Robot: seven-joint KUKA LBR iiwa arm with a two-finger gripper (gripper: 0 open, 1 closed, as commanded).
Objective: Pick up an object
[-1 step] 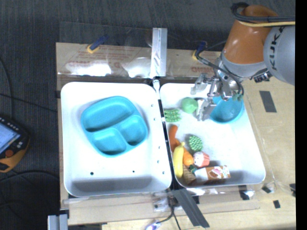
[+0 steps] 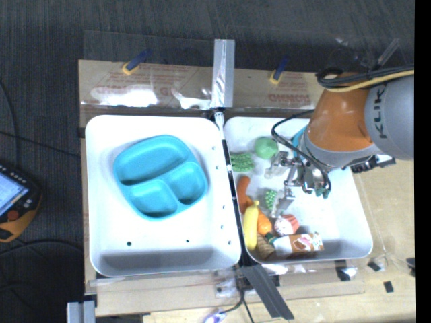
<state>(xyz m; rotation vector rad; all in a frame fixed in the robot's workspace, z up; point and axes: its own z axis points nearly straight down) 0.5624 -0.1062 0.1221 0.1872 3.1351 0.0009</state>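
Gripper [image 2: 288, 195]: low in right white bin [image 2: 350, 210], opening cannot be told, nothing seen held | Target: yellow plastic banana [image 2: 250, 226] among heaped toy food, bin's near-left corner | Risk: crowding neighbours may deflect fingers, grasp slips

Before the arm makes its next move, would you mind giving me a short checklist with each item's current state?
1. Gripper is over the right bin: ok.
2. Gripper is above the pile, near the green pea pod: ok.
3. Object seen between the fingers: not ok, none visible.
4. Banana and carrot lie against the bin's left wall, hard to reach: not ok.
5. Blue tray sits apart in the left bin: ok.
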